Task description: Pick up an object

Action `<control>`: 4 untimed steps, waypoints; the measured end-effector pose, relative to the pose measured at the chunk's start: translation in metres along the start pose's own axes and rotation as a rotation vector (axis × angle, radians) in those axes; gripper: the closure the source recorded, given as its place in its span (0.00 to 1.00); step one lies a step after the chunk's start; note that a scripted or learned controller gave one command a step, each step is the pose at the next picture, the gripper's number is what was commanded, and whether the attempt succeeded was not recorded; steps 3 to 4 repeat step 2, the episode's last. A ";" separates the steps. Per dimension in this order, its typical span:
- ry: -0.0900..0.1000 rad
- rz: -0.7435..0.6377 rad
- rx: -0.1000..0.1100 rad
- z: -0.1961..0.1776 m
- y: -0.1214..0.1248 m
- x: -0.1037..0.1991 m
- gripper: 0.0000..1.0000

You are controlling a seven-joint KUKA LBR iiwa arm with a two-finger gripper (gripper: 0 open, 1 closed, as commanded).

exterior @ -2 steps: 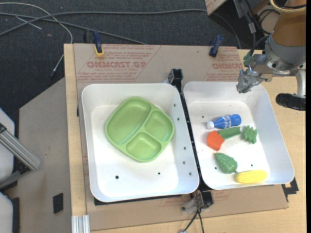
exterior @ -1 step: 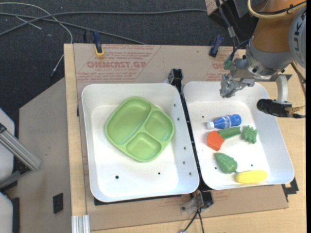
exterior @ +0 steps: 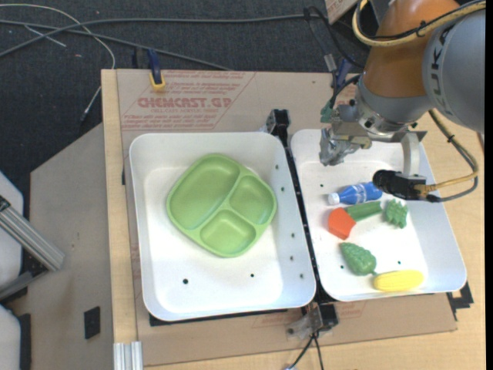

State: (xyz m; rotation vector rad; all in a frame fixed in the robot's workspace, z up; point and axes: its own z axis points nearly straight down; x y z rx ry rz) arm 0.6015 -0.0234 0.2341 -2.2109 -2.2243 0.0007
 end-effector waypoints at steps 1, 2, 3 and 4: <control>0.000 0.000 -0.001 -0.006 -0.013 0.051 1.00; 0.000 0.000 0.001 0.008 -0.025 0.107 1.00; 0.000 0.000 0.001 0.008 -0.025 0.107 1.00; 0.000 0.000 0.001 0.008 -0.025 0.107 1.00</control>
